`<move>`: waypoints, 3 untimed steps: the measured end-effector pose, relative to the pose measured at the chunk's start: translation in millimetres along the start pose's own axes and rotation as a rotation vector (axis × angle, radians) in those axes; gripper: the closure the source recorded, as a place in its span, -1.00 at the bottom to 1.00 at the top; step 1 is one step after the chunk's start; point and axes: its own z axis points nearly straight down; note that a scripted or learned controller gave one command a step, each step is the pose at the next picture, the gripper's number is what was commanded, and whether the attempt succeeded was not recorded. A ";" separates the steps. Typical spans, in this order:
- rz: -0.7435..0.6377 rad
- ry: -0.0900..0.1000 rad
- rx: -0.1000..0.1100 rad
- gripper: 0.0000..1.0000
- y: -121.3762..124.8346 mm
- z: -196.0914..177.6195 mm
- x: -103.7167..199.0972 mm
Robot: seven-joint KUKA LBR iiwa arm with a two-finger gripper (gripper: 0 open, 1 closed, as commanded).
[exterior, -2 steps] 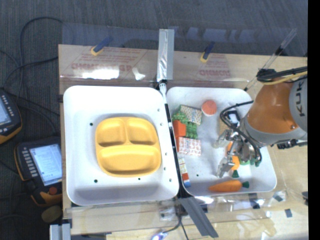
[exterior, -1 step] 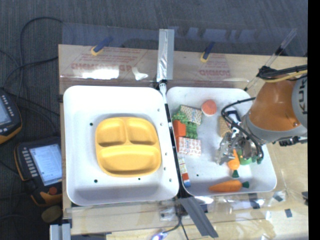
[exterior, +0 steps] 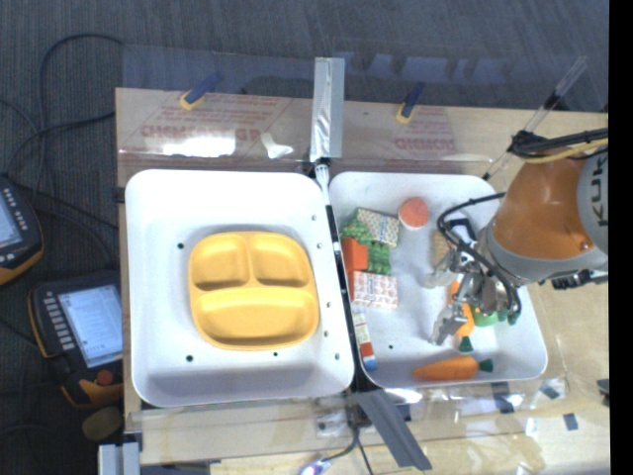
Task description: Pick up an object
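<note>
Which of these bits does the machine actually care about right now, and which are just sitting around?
In play: end effector, right bin, its carrot, round orange lid, patterned boxes.

Lying about: yellow divided tray, left bin, handheld screens beside the bench.

The right bin (exterior: 514, 359) is crowded: boxes (exterior: 374, 265) along its left wall, a carrot (exterior: 447, 368) at the near wall. Bare floor lies mid-bin. The left bin (exterior: 158, 265) holds a tray (exterior: 254, 287), its margins open.

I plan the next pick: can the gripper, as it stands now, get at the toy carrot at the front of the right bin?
Probably yes. The carrot lies alone near the front wall of the right bin, nothing on top of it, and the gripper hangs just behind it.
</note>
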 end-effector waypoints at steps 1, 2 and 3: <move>0.005 0.005 0.000 -1.00 3.6 10.4 -2.0; 0.004 -0.005 -0.001 -1.00 -0.3 9.3 14.1; 0.002 -0.007 0.001 1.00 0.3 -1.1 12.7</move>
